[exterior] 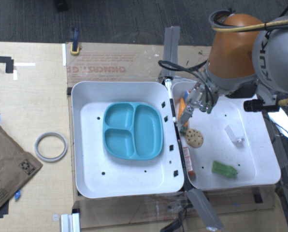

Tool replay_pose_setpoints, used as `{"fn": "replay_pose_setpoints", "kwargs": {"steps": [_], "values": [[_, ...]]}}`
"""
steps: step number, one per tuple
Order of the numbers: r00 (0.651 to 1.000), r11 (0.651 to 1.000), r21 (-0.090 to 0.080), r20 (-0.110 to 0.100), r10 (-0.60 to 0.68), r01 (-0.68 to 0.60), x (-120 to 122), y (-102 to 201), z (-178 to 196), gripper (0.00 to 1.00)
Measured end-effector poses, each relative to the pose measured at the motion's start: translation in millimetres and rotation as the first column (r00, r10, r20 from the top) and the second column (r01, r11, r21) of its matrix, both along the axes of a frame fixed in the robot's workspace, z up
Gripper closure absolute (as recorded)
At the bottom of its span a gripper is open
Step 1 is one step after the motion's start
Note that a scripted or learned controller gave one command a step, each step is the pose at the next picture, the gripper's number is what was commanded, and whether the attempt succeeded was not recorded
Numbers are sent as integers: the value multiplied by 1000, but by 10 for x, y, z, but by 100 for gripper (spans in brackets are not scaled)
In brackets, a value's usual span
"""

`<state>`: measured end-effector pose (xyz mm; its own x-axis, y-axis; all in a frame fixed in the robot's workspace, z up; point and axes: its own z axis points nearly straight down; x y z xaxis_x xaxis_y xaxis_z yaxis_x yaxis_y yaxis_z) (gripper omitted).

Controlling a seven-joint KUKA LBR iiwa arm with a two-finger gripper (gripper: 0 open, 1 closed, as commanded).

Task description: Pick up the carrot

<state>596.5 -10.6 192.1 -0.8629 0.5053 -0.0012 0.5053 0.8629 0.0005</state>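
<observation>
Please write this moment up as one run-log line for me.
task: pick up carrot | gripper: over right bin's left edge, at carrot | grasp: unconfirmed | nearby: cookie | left bin: blue tray

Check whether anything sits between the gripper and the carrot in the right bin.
Nothing visible does. The gripper hangs right beside the carrot, which lies against the left wall of the right bin. The cookie lies just below the carrot, and the green piece and the clear piece lie well aside.
</observation>
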Motion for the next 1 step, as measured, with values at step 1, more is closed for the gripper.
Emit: {"fn": "replay_pose_setpoints", "kwargs": {"steps": [1], "values": [[999,999,0,-1,-35,35,-190,-847,-629,0]]}}
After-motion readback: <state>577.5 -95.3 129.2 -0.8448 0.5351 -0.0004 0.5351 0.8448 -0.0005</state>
